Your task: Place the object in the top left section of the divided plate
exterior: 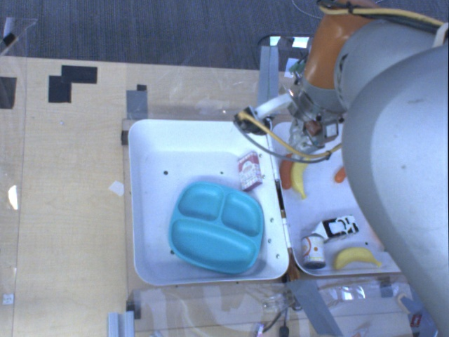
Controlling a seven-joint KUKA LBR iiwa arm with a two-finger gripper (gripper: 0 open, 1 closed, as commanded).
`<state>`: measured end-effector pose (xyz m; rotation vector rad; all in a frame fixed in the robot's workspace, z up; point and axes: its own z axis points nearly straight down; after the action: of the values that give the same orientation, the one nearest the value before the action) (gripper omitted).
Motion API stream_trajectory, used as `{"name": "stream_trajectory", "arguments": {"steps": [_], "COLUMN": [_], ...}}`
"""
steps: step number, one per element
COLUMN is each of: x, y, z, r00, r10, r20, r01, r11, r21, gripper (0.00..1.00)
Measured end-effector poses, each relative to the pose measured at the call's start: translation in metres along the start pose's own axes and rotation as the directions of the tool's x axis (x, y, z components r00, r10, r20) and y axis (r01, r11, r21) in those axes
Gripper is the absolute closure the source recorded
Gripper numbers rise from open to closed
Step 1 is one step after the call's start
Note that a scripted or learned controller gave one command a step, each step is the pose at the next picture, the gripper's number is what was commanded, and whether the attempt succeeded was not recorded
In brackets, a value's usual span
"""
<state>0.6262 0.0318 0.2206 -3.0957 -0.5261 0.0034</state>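
Observation:
A blue divided plate (217, 227) lies in the lower middle of the left bin (144, 188). A small red and white packet (249, 170) rests just above the plate's upper right corner, near the wall between the bins. My gripper (306, 142) hangs over the top left of the right bin, just above a yellow banana (299, 180) and a red-orange piece (285, 174) beside it. Nothing visibly hangs from the gripper. A yellow cable loops beneath the wrist and partly hides it.
The right bin (297, 262) also holds a small can (313, 251), a black and white box (340, 226), a second banana (356, 258) and an orange-red bit (340, 175). The grey arm covers much of that bin. Bare wooden bench lies to the left.

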Motion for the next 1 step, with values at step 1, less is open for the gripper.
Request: {"name": "stream_trajectory", "arguments": {"steps": [1], "x": [0.008], "y": [-0.0757], "z": [-0.0069], "r00": [0.995], "r10": [-0.1], "r20": [0.0], "r01": [0.1], "r11": [0.995], "r21": [0.0], "gripper": [1.0]}}
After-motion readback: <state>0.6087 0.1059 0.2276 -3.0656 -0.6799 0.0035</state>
